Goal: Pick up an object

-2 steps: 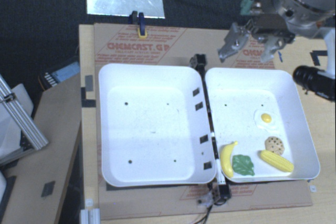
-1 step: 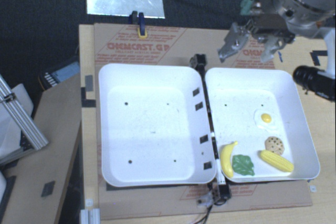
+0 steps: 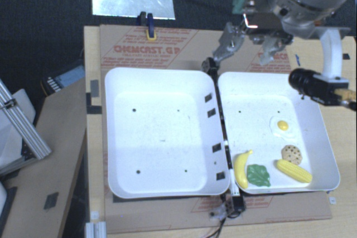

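Banana (image 3: 241, 170), leaf (image 3: 258, 175) (touching), gripper (image 3: 250, 46) spread, holding nothing

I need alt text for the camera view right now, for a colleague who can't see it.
The gripper hangs above the far edge of the right bin, holding nothing. That bin's near end holds a banana, green leaf, corn cob, cookie and fried egg.

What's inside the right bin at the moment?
In the right bin: a fried egg, a cookie, a corn cob, a banana and a green leaf, all near its front.
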